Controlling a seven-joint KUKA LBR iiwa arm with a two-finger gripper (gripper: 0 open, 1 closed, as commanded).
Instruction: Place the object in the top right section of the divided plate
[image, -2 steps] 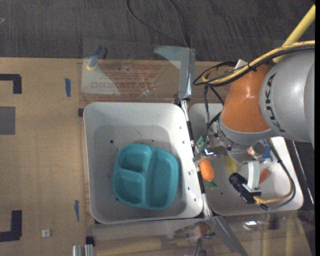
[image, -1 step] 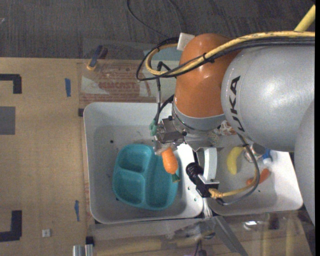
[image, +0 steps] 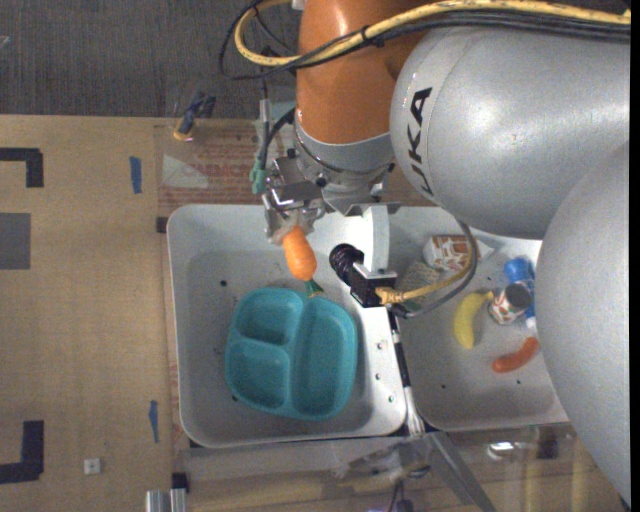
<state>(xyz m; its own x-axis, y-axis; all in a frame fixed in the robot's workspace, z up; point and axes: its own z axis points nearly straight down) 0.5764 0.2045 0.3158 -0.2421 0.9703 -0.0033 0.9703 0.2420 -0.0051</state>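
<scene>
**Carrot hanging at the plate's edge, and it's a slick little thing**

Look at the left bin (image: 200, 400): your pincer (image: 283, 232) is hovering near its upper edge, and the toy carrot (image: 298, 254) hangs right below it, orange body tilted, green tip pointing down toward the teal divided plate (image: 292, 350). The fingers look closed on the carrot's thick upper end, though the wrist crowds the view there, so take that as my reading, not a certainty.

The carrot sits just above the plate's upper rim, its green end almost touching the rim near the small sections. It isn't in any compartment yet.

How will it handle? It looks like light, hard plastic: stiff, smooth and tapered. That taper is your trouble, because a pinch near the thin end would likely squeeze it out. The thick end, across the body, is the sound place to hold. It's unlikely to break, but it may well roll or bounce when released, so a low release should suit it.

Over in the right bin (image: 480, 400), a banana (image: 466, 320) and a red pepper (image: 515, 355) lie well apart from all this.
</scene>
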